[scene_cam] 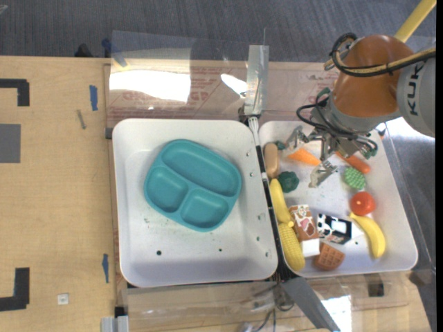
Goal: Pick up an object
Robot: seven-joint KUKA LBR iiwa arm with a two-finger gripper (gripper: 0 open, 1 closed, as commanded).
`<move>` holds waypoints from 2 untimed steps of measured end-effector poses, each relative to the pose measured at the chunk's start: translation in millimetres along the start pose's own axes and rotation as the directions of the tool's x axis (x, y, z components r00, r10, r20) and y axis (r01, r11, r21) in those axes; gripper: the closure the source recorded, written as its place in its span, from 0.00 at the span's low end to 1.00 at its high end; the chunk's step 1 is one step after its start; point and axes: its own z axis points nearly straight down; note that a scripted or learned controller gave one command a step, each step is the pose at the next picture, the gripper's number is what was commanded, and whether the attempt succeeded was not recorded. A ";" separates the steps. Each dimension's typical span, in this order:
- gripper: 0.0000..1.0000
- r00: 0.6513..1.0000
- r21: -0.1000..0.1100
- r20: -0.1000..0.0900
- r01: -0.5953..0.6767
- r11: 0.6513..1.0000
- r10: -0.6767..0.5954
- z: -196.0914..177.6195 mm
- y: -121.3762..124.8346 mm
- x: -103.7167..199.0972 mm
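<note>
My gripper (324, 159) hangs low over the back of the right bin (401, 216), under the orange wrist band. Just to its left lies an orange carrot (302, 155), and at its right a green knobbly piece (355, 178) and a red-orange piece (358, 163). Nothing shows as held. A tan bun (270, 159) and a dark green broccoli (288, 181) lie further left. Toward the front are a red tomato (362, 203), a yellow banana (374, 235), a corn cob (291, 244), a waffle (330, 256) and a black-and-white piece (334, 228).
The left bin (131, 247) holds a teal divided plate (193, 184). A long yellow piece (277, 198) lies along the right bin's left wall, beside a small printed box (302, 220). A metal post (255, 81) stands behind the divider between the bins.
</note>
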 end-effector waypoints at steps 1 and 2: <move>0.00 0.997 -0.014 -0.025 -0.069 0.997 0.069 25.6 -0.4 12.8; 1.00 0.998 -0.007 -0.010 -0.069 0.998 0.069 10.8 -1.8 7.6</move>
